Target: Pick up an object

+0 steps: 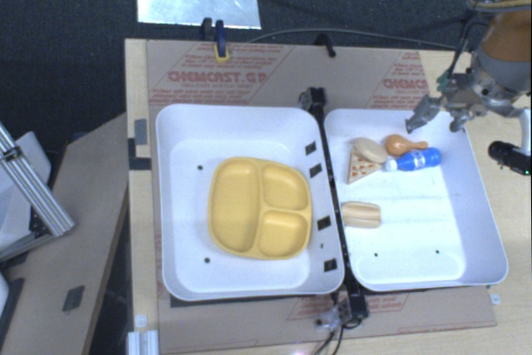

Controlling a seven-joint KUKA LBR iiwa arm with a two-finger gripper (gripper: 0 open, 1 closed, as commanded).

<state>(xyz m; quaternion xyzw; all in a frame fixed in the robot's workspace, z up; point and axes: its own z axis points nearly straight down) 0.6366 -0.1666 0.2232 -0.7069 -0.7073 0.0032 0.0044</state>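
Open, empty gripper (439,116) poised over far rim of right bin (478,179), toys just below.

Fingers spread, nothing between them. Nearest below the hand: orange drumstick toy (405,145) and, touching it, blue bottle (413,160) lying on its side, white cap pointing away from the hand. Probably light hollow plastic, stiff, smooth and round, so likely to roll or slip; best taken across the middle of the body, fingers square to its long axis. Just past those, tan bun piece (371,150) resting on pizza slice (360,170), flat and hard to get under. Further off, hot-dog bun (361,214) lying alone, well apart, open floor all round, easiest approach. Bin floor white, smooth, shallow-walled. Beyond the black divider (330,194), left bin (183,179) with yellow sectioned plate (259,206), farthest from the hand.
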